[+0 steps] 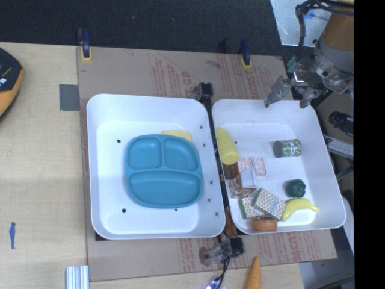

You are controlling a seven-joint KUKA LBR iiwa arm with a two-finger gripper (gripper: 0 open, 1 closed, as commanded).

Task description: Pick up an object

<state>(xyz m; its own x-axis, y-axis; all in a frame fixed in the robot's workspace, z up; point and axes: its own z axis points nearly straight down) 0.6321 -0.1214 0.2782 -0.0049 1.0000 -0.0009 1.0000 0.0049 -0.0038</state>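
The pincer hangs above the far rim of the right bin, its two fingers spread wide with nothing between them.

Candidate objects lie in the right bin. A small can lies on its side near the middle, well apart from the rest. A dark green round object sits nearer the front, just beside a yellow banana. A yellow cylinder rests against the left wall. Flat printed packets and a patterned pouch crowd the front left corner.

The left bin holds a blue divided plate with a pale yellow item touching its far edge.

Handling assessment: the can is the most accessible target. It appears rigid and light, but its curved wall is probably slick and it may roll. Close the fingers across its round sides at mid-length. The banana, likely a plastic toy, should be taken across its thickest part. The packets look thin and limp; they offer poor purchase.
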